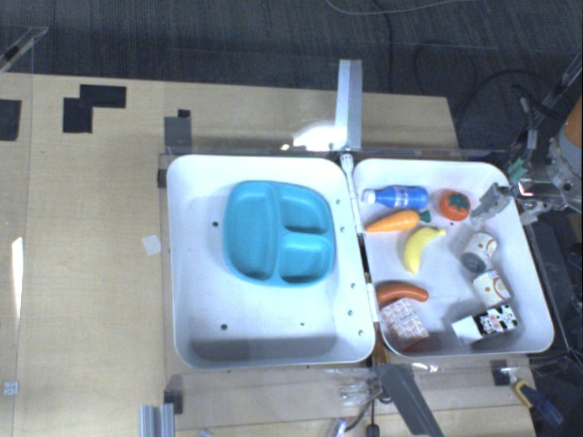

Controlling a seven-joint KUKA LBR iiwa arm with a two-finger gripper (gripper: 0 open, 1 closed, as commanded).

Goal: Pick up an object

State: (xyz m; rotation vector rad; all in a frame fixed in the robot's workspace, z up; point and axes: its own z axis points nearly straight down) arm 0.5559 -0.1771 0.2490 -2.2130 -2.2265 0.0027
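Light wooden bench top holds two shallow white bins side by side. Left bin [196, 335] has a smooth blue plate [278, 232] with sections. Right bin [537, 326] holds toys: a curved yellow banana [417, 246] pointing from upper right down to lower left, an orange carrot [393, 222] lying sideways, a blue bottle [397, 196], a round tomato [455, 205] and a sausage [402, 292]. Over the far right edge of that bin hangs the grey gripper [496, 198]; whether its claw is open or closed cannot be told.

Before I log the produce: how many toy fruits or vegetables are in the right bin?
3: a carrot below the blue bottle, a banana just under the carrot, and a tomato near the far wall. Others may be hidden.
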